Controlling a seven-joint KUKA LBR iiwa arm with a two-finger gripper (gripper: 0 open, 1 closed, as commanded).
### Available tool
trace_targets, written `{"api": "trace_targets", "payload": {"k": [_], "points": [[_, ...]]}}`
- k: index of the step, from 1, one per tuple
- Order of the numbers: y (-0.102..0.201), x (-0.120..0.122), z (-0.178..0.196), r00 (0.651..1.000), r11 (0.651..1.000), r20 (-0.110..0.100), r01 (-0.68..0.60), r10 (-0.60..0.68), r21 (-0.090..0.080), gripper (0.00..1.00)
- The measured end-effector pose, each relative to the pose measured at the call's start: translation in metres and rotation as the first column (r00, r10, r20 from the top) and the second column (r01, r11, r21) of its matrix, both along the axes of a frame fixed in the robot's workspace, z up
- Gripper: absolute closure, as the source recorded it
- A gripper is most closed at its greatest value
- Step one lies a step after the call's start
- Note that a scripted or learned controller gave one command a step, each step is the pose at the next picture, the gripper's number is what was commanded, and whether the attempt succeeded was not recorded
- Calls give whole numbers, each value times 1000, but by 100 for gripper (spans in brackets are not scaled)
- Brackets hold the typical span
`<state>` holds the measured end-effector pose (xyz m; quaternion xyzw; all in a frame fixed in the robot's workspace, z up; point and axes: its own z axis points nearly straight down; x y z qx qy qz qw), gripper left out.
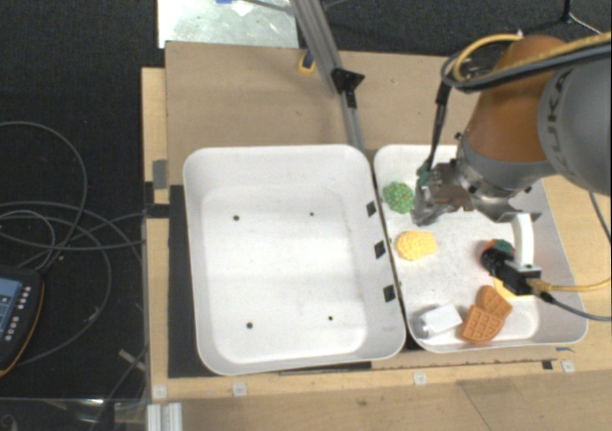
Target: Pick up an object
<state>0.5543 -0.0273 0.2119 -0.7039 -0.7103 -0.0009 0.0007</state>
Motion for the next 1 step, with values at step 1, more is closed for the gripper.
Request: {"api": "trace_targets", "payload": {"k": [1], "points": [[56, -21, 15, 1000, 1000, 0, -2, 2, 1, 100]]}}
